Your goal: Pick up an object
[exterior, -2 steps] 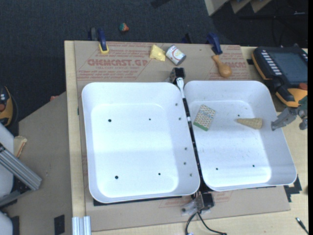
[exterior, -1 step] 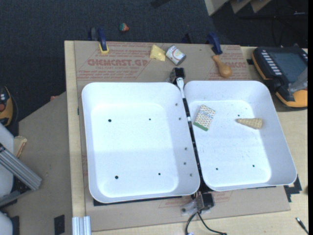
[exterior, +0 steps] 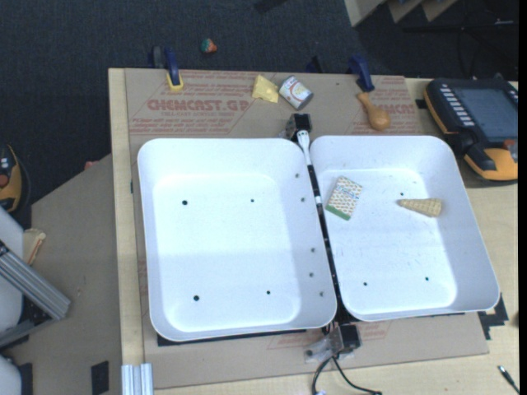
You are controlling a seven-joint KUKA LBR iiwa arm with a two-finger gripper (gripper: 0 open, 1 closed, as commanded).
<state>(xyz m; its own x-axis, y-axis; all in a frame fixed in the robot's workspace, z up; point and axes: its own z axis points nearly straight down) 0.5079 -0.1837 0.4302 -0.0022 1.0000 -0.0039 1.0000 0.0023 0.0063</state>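
Camera view: we see two white bins side by side on table (exterior: 247, 113). Right bin (exterior: 461, 220) holds speckled card packet (exterior: 344, 197) near its left wall and waffle cone piece (exterior: 422, 207), well apart. Gripper state: we cannot tell. Left bin (exterior: 156, 220) adjoins.

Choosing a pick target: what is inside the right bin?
The right bin holds a patterned packet near its left wall and a cone further right. Whatever lies beneath them is covered.
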